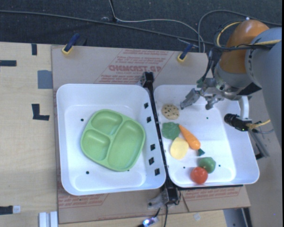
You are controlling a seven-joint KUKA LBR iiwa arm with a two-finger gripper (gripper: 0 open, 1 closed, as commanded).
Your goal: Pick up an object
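Seen from above, my pincer (199, 100) hangs over the back of the right bin (236, 145), its two fingers spread apart with nothing between them. Just left of it lies a round cookie (170, 111). Nearer the front sit a green leafy piece (170, 130), an orange carrot (190, 136) lying at a slant, a pale yellow piece (179, 149), a green pepper (207, 164) and a red tomato (199, 175). The left bin (68, 126) holds a green divided plate (113, 139). Both bins rest on a cardboard sheet (132, 65) on the wooden counter (19, 141).
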